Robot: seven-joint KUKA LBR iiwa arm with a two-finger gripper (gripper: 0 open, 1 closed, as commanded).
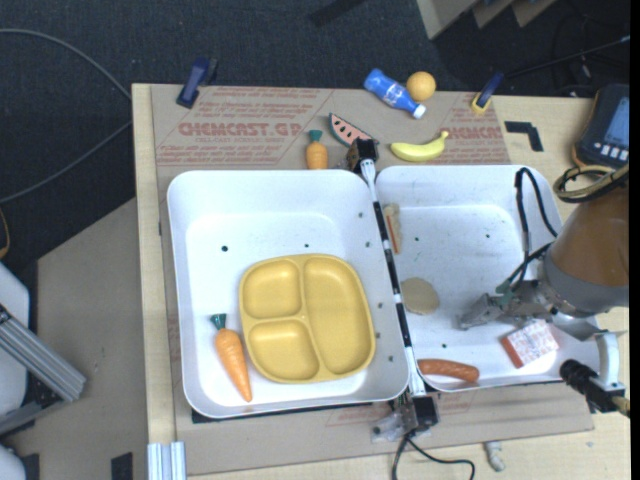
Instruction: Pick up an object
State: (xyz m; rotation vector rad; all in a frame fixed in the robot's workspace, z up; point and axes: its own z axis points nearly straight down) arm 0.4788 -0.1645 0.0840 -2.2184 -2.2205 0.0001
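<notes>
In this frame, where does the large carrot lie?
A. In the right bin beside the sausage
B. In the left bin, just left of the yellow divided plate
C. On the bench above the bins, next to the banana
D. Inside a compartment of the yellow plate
B: the large carrot lies on the floor of the left bin, beside the left edge of the yellow divided plate, not in any compartment.

Dark carpet (90, 118) is seen around the wooden bench (155, 268) — a cable (60, 48) is trailed across it.

Red-and-white packet (530, 344), lying flat and tilted, right bin's (450, 200) near right corner
</notes>
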